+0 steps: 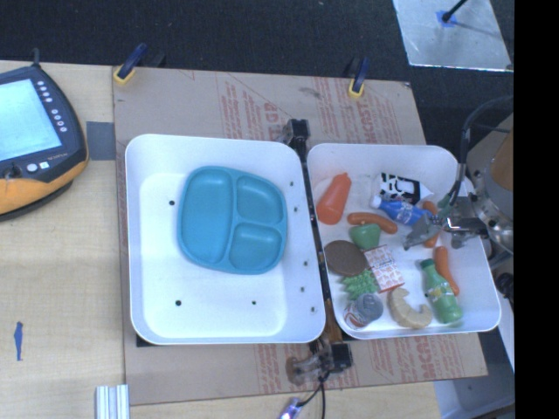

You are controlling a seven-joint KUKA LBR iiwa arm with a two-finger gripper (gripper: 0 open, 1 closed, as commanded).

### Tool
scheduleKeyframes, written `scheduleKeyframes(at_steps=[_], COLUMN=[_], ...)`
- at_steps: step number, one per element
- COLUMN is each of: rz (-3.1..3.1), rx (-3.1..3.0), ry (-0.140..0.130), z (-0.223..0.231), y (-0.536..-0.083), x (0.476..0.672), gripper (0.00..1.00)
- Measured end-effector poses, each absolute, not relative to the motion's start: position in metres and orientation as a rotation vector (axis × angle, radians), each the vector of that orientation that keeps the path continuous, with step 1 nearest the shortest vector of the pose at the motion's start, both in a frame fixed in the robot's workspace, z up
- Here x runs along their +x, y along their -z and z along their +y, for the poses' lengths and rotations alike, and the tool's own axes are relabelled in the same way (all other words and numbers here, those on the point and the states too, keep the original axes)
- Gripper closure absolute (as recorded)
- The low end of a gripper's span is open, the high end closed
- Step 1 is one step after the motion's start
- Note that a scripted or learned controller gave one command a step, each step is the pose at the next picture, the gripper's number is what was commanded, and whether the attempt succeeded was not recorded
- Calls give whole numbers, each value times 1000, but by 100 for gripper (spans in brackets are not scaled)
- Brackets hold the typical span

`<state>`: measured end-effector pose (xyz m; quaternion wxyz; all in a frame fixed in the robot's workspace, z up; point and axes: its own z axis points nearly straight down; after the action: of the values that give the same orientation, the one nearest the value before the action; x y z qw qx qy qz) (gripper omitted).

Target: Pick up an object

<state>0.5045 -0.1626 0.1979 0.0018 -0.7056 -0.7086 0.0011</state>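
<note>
Two shallow white bins are seen side by side on a cardboard sheet [262, 103] clamped to the bench. The right bin [349, 157] is taken as landmark. All loose objects are gathered inside it, presumably so that any one of them can be reached for picking.

The gripper [425, 231] is lowered inside the right bin near its right wall, among the objects. Whether it is open or closed on anything cannot be told; the metal parts are blurred against the clutter.

Contents of the right bin, as noted:
- orange tapered piece [334, 198], smooth plastic, near the left wall, upper part
- brown flat disc [345, 257], matte, left of centre
- small carrot [446, 271], just below the gripper
- green bottle [440, 297], glossy, toward the lower right corner
- pale curved piece [409, 310], banana-like, at the bottom edge
- blue bottle [402, 211], touching or just beside the gripper; contact is not resolved

To the left of the right bin, the left bin [148, 234] holds a blue divided plate [232, 219], rigid and smooth, with three compartments.

No object is judged lifted yet.
</note>
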Motion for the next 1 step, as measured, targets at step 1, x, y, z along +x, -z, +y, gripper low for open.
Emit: scheduleKeyframes(at_steps=[1], rz=[-2226], rx=[-2211], ry=[-7], z=[-175], y=[-91], x=[605], gripper=[0])
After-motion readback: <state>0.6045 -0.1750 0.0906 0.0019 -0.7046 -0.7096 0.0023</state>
